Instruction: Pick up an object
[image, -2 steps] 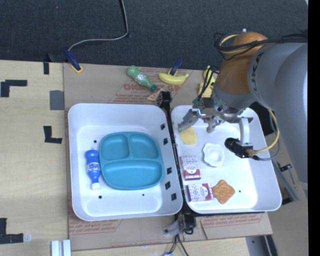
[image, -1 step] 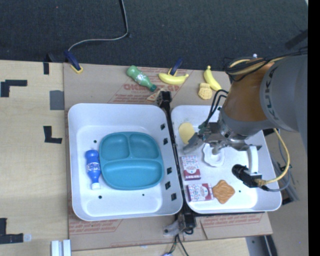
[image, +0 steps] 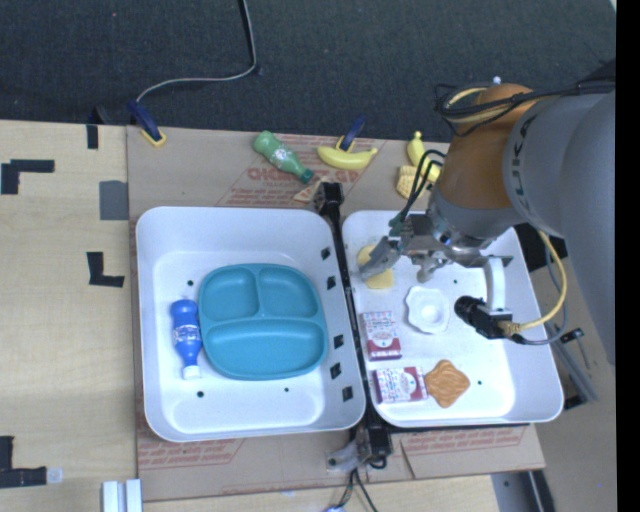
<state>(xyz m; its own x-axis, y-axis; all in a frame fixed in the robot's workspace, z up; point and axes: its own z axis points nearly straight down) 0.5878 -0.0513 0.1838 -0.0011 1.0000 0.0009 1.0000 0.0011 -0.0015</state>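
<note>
My gripper (image: 403, 264) hangs over the back left part of the right bin (image: 530, 385), under the grey arm with its orange band. Its two fingers stand apart and open, with nothing between them. One dark finger (image: 376, 260) is right over a small yellow object (image: 380, 279) near the bin's left wall. A white cup (image: 427, 311) lies just in front of the gripper. Further forward lie two red-and-white cartons (image: 381, 335) (image: 397, 385) and a tan cookie-shaped piece (image: 447, 383).
The left bin (image: 160, 235) holds a blue compartment plate (image: 263, 322) and a blue bottle (image: 185, 337). Behind the bins on the cardboard lie a green bottle (image: 283, 157), a banana (image: 346, 156) and a yellow toy (image: 412, 168). A black clamp (image: 330, 195) sits between the bins.
</note>
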